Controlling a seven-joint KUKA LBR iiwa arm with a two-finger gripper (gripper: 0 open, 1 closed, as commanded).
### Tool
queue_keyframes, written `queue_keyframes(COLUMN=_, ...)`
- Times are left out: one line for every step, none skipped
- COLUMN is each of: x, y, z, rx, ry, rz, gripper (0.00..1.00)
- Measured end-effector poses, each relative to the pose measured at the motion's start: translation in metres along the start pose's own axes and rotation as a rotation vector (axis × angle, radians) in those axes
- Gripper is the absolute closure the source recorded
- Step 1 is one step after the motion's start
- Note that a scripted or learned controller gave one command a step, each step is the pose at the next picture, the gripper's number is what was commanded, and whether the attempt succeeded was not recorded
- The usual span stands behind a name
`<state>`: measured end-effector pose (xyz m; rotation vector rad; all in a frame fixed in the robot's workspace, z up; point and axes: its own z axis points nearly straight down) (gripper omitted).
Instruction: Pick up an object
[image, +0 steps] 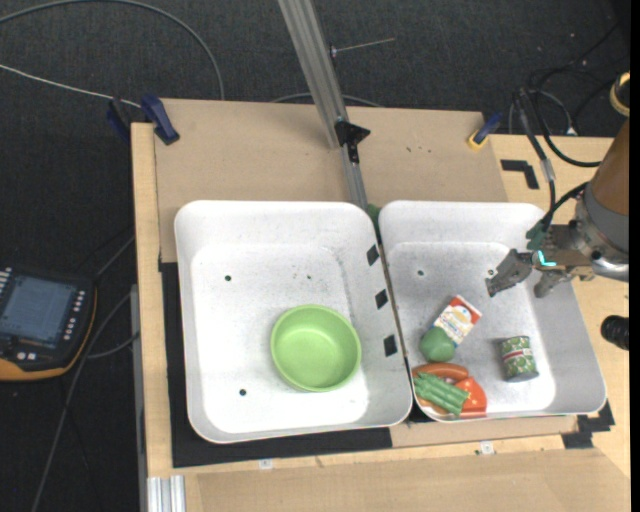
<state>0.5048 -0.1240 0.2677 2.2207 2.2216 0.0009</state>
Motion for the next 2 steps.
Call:
queue_keyframes(x=0.000, y=0.000, z=0.000, rx=0.000, ry=0.000, rz=0.000, gripper=0.00)
queue_keyframes(x=-0.001, y=-0.009, z=0.047, rx=0.004, ry=0.000, rz=0.001, gripper=0.00)
